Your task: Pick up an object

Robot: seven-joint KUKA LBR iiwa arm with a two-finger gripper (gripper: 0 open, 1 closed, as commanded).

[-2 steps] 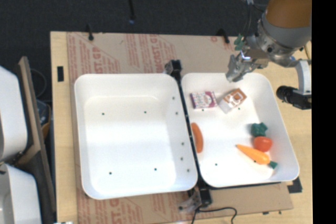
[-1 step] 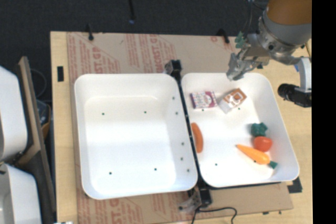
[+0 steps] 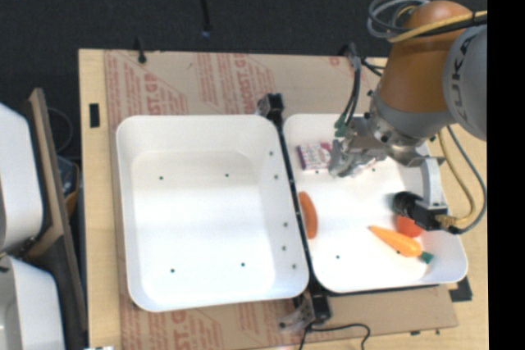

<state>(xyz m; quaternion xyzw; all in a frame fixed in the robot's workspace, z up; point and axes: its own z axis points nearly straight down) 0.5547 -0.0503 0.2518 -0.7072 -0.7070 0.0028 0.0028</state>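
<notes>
Finding 1: The claw (image 3: pixel 348 162) is hanging low over the right bin (image 3: pixel 353 258), toward that bin's 11 o'clock corner. From where I am standing I cannot tell whether it is spread or pressed together, and nothing is showing in its grip.

Finding 2: The likeliest target, a small purple-and-white packet (image 3: pixel 313 153), is lying just beside the claw at its 9 o'clock, close to the bin's far wall. An orange roll (image 3: pixel 308 213) is lying at the bin's 9 o'clock, against the wall shared with the left bin (image 3: pixel 205 209). A carrot (image 3: pixel 395 240) is lying at 4 o'clock, with a red piece (image 3: pixel 408 227) touching or nearly touching it.

Assessment: The pick appears to be at the approach stage, not yet a grasp.

Recommendation: The claw should be shifting toward 9 o'clock until it is centred over the packet, then descending straight. The packet looks flat and light, so a shallow or off-centre close is likely to be pushing it into the corner instead of lifting it. The nearby walls are leaving little room, so alignment along the packet's narrow side is advisable.
</notes>
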